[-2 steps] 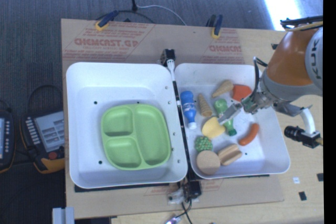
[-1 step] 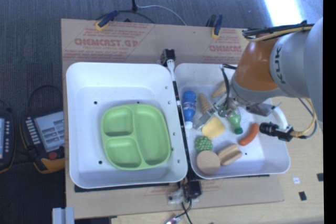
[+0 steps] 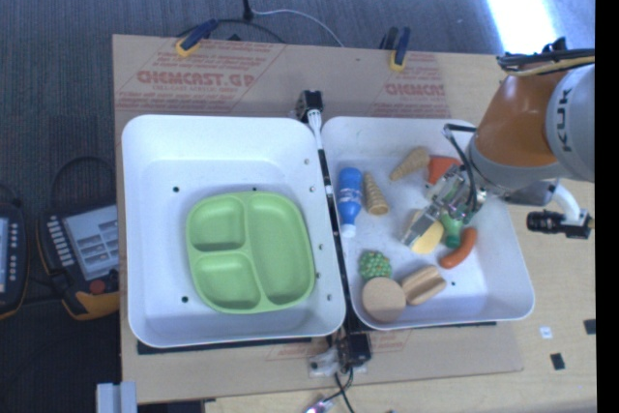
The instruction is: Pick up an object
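The right white bin (image 3: 515, 278) holds several toy foods. My gripper (image 3: 432, 218) is low inside it, right of centre, reaching in from the right under the orange wrist band. It sits directly over a yellow piece (image 3: 427, 241) and beside a small green piece (image 3: 453, 232). A red sausage (image 3: 458, 249) lies just to their right. An orange piece (image 3: 440, 167) is just behind the gripper. Nothing is lifted off the bin floor.
Also in the right bin are a blue bottle (image 3: 348, 193), a waffle cone (image 3: 375, 195), a tan roll (image 3: 409, 162), a green knobbly piece (image 3: 374, 263), a round bun (image 3: 383, 298) and a small loaf (image 3: 423, 284). The left bin (image 3: 132, 208) holds a green divided plate (image 3: 251, 251).
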You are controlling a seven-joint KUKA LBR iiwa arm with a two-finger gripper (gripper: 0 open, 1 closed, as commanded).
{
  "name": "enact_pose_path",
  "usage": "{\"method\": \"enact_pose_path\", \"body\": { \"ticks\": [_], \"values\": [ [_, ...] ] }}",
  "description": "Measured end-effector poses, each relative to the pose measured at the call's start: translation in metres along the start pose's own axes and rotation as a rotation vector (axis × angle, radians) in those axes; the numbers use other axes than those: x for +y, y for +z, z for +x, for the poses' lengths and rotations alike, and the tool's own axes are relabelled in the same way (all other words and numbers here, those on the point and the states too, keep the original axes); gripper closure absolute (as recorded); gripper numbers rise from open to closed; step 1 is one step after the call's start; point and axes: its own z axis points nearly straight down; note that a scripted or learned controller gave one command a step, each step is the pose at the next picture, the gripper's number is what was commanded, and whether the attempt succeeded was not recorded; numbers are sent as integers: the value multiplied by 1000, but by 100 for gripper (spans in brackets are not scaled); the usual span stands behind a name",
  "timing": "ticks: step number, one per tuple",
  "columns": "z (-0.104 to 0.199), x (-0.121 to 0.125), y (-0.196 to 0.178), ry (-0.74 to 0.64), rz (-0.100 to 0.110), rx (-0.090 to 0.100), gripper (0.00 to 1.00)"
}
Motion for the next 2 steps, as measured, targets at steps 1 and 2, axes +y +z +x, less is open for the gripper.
{"method": "enact_pose_path", "body": {
  "ticks": [1, 2],
  "values": [
    [-6, -32, -1, -152, -6, 0, 0],
    [-34, -18, 0, -399, 4, 3, 0]
  ]
}}
